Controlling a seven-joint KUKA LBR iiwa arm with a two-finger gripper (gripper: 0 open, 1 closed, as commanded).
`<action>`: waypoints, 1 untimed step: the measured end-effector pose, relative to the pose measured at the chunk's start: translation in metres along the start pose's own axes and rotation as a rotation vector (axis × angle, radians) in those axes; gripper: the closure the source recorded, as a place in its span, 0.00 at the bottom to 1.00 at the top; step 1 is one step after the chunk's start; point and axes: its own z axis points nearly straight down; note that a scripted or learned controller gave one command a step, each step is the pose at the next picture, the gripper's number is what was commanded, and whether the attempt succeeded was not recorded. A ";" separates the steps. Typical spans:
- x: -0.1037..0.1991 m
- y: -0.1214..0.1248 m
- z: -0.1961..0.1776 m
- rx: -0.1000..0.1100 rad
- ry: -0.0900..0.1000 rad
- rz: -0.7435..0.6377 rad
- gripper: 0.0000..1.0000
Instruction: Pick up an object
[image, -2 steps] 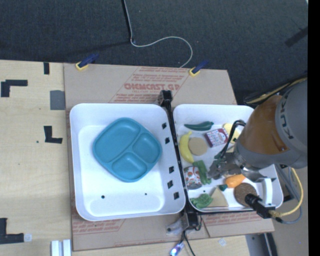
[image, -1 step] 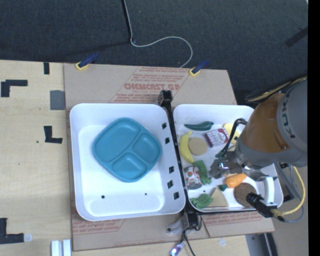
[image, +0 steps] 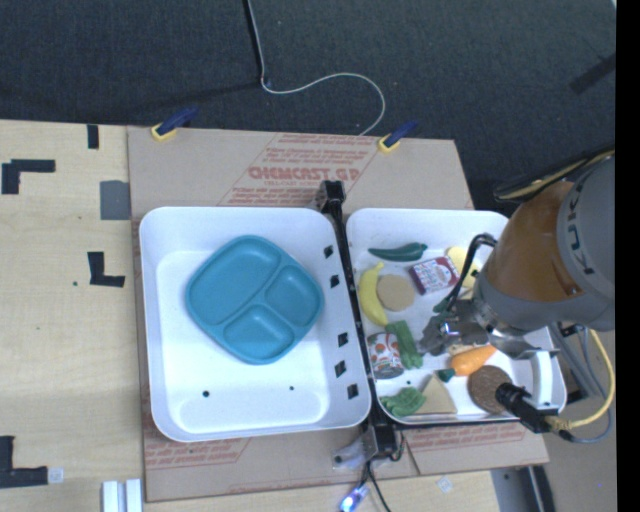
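The right bin (image: 420, 216) holds several small food items: a yellow banana (image: 369, 295), a tan round cookie (image: 396, 292), a green pepper (image: 398, 252), a maroon packet (image: 434, 274), a small can (image: 385, 352), a green piece (image: 405, 345), an orange carrot (image: 471, 358), a brown disc (image: 487, 386) and a leafy green piece (image: 403, 403). My gripper (image: 440, 332) hangs low over the middle of this bin, between the green piece and the carrot. The wrist covers its fingertips.
The left bin (image: 170, 400) holds a blue divided plate (image: 255, 298). A black divider (image: 345, 300) runs between the bins. The arm's grey and orange body (image: 545, 260) covers the right bin's right side. A white cable (image: 320, 85) loops behind the bins.
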 end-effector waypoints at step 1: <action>0.001 0.000 -0.009 0.002 0.001 -0.001 1.00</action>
